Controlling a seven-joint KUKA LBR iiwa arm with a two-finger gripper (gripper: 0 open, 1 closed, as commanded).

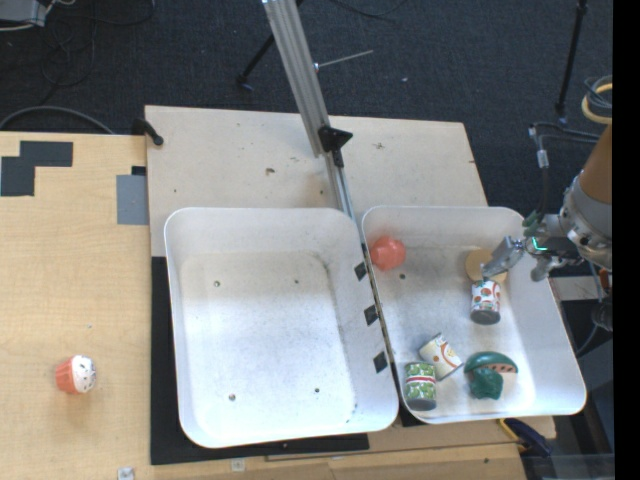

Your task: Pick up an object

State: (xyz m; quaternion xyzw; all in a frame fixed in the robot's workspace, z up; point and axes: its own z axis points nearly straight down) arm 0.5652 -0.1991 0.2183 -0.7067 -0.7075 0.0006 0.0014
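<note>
While the right bin [560, 368] crowds its objects together, the pincer [510, 253] hangs low by the tan disc [480, 264]; whether it is spread or pressed together I cannot tell. Descending here could clip the upright can [486, 302] just beside, toppling it, or close on nothing.

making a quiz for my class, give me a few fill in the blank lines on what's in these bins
1. The red ball lies in the ___ bin.
2. The small can stands just below the ___.
3. The green can stands next to the ___ cup.
4. The little red and white toy lies on the ___ bench, outside both bins.

Missing words: right; gripper; tipped; wooden
</note>
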